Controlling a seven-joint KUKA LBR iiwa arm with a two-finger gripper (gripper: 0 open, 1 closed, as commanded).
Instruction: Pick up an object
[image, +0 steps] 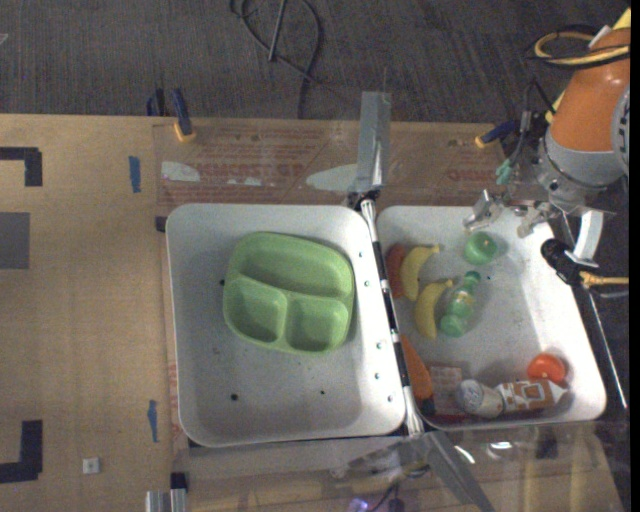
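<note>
The right bin (525, 325) holds two yellow bananas (428, 303), a green bottle (458, 305) lying across one of them, and a small green cup (483, 247) near the back. An orange carrot-like piece (417, 372) lies along the bin's left wall. A white bottle with an orange label (505, 397) lies at the front, with an orange round piece (547, 368) behind it. My gripper (512, 215) hangs over the bin's back edge, just behind and right of the green cup. It is open, with nothing between its fingers.
A green divided plate (290, 292) rests in the left bin (260, 395). A metal divider post (372, 140) rises between the bins at the back. Clamps and cables sit along the bench's far edge. A black part (558, 255) sticks out beside the wrist.
</note>
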